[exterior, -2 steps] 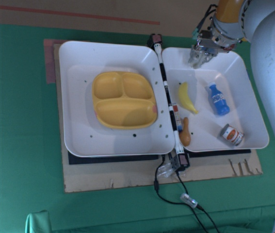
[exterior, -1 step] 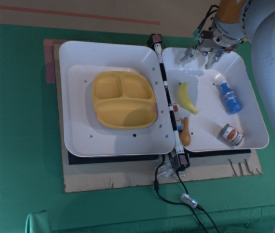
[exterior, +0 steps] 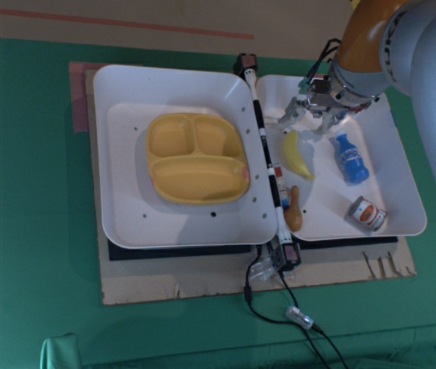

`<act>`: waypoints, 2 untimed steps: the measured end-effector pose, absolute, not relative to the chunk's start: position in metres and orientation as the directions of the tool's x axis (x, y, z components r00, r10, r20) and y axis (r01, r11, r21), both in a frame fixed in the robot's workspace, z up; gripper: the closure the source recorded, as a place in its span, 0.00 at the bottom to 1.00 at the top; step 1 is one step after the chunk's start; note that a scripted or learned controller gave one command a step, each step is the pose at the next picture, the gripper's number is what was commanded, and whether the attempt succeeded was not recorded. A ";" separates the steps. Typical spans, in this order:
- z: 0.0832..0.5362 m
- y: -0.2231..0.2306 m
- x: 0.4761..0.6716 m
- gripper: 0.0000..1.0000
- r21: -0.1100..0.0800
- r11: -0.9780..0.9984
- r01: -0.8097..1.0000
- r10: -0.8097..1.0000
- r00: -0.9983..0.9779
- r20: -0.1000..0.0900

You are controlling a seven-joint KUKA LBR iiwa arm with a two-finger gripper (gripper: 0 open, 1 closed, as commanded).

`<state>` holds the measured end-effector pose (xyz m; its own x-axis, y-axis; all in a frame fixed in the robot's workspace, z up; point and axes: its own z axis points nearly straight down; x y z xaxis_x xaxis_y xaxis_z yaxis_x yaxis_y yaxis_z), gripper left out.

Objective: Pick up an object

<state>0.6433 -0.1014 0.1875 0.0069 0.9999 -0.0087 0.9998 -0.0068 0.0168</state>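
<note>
My gripper (exterior: 311, 126) hangs over the back of the right bin (exterior: 402, 177), its two fingers spread open with nothing between them. Just below it lies a yellow banana (exterior: 295, 155), close to the left fingertip. A blue bottle (exterior: 349, 158) lies to the right of the banana, just under the right fingertip. Nearer the front, a brown pear-shaped object (exterior: 293, 210) rests against the bin's left wall. A small can with a red and white label (exterior: 367, 214) lies on its side at the front right.
The left bin (exterior: 118, 206) holds a yellow divided plate (exterior: 196, 157). A black and white divider strip (exterior: 267, 167) runs between the bins. Cables and a small connector (exterior: 298, 317) trail over the green mat in front.
</note>
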 end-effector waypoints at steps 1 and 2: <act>0.205 -0.104 0.647 1.00 0.033 -0.012 0.999 1.000 0.012 -0.013; 0.205 -0.104 0.647 0.00 0.033 -0.012 0.999 1.000 0.012 -0.013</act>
<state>0.6467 -0.1043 0.2053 0.0121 0.9998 -0.0130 0.9994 -0.0116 0.0328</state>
